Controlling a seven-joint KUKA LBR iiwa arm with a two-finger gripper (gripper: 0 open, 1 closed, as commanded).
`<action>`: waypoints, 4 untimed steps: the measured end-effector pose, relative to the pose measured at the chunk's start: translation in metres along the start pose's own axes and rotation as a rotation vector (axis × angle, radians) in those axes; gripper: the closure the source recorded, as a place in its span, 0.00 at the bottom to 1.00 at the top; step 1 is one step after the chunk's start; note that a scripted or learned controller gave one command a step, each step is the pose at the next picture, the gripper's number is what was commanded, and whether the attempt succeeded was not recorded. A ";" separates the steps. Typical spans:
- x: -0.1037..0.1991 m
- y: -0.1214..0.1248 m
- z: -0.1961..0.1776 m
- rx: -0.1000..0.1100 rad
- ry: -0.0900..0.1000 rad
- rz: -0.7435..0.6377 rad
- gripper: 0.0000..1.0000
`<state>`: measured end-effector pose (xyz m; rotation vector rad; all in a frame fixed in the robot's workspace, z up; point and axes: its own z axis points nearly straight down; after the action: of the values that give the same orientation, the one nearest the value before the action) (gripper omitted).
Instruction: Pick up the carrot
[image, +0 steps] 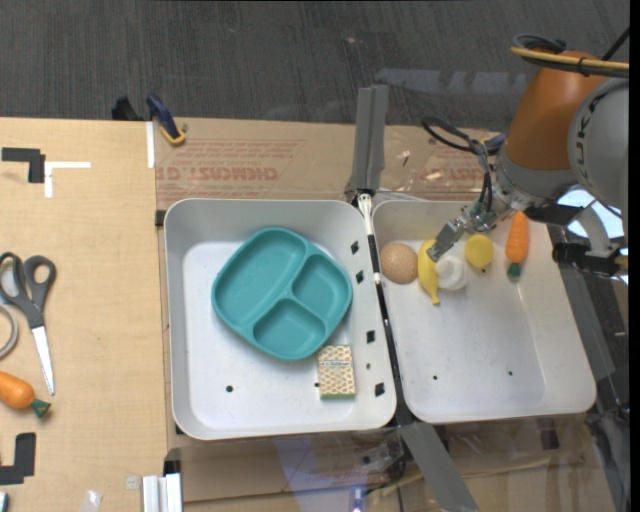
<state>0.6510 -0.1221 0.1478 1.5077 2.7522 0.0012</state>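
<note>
Sponge (336, 372): yellow-green block at the near edge of the left bin (190, 300), just below the plate.
Plate (283, 291): teal, three compartments, flat in the middle of the left bin.
Scissors (30, 310): on the wooden bench (80, 250) well left of both bins; an orange toy (18, 392) lies near them, closer to the front.
Right bin (500, 360): near half bare white; everything sits along its far side.
Banana (429, 270): beside the egg, touching a white piece (452, 274).
Egg (399, 263): tan, by the wall between the bins.
Lemon (479, 251): small and yellow, between the banana and the carrot.
Carrot (516, 242): orange, green tip toward the front, upright along the far right side of the right bin, just right of my gripper and apart from it.
My gripper (452, 238): low over the banana and lemon, pointing left; I cannot tell how it is set, and nothing shows in its hold.
My arm (550, 110): comes in from the far right above the carrot.
</note>
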 end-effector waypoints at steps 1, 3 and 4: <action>-0.089 -0.045 -0.010 -0.001 0.000 0.009 0.00; -0.081 -0.057 0.043 -0.001 -0.006 0.076 1.00; -0.058 -0.026 -0.020 0.000 -0.001 0.161 1.00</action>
<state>0.6600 -0.1851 0.1675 1.7241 2.6208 0.0007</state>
